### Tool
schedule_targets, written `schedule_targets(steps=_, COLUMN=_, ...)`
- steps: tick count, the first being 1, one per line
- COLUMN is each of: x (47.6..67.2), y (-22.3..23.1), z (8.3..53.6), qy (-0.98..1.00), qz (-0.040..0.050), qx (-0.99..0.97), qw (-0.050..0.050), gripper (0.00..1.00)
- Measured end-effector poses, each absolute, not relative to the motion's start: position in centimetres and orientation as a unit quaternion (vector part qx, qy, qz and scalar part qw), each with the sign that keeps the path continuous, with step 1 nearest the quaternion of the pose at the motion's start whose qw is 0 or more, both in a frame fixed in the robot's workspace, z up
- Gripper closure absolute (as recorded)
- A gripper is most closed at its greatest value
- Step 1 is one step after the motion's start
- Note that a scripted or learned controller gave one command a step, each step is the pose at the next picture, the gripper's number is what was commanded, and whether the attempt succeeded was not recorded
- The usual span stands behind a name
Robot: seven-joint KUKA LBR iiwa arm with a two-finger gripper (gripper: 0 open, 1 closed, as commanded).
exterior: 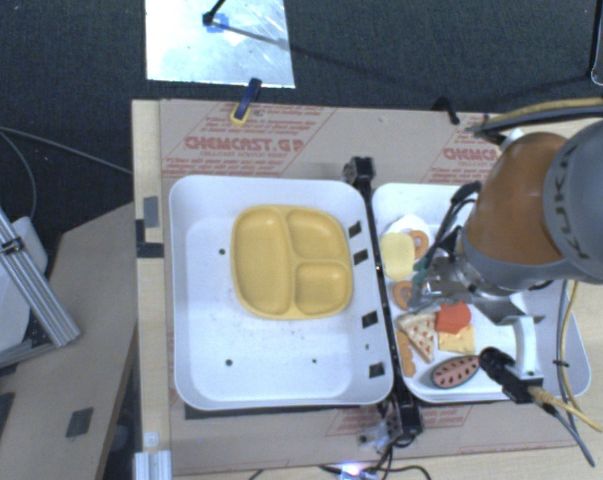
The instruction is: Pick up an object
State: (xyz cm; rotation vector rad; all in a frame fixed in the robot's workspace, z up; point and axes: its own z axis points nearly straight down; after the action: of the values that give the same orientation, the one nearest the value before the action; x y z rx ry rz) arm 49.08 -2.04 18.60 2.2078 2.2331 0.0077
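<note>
Camera view, looking down at a slant. Bench covered by printed cardboard, carrying two shallow white bins side by side.

Left bin: holds a yellow divided tray, three compartments, lying flat near the bin's centre, slightly toward the far side. Nothing sits in the tray's compartments.

Right bin: holds a cluster of toy food pieces along its left half. From far to near: a yellow block touching a round piece with an orange ring; a small brown round piece just beside the dividing wall; a red piece resting against a yellow cheese-like wedge; a sandwich triangle and a tan strip near the wall; a brown sausage-like piece at the near side.

Arm: enters from the right, grey body with the orange band, hanging over the right bin and covering much of its far right part. End effector sits low over the food cluster, just above the red piece and beside the brown round piece. Its state: cannot tell, the wrist and cabling hide it. No object seen in its grip.

Beyond the bench, a shiny sheet lies on the dark floor; a blue-and-yellow tool lies at the bench's far edge.
</note>
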Motion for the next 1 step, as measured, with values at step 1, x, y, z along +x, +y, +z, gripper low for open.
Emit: schedule_targets(steps=1, x=48.65, y=5.94, z=18.41, qy=0.712, qz=0.0018, qx=0.703, qw=-0.001, gripper=1.0)
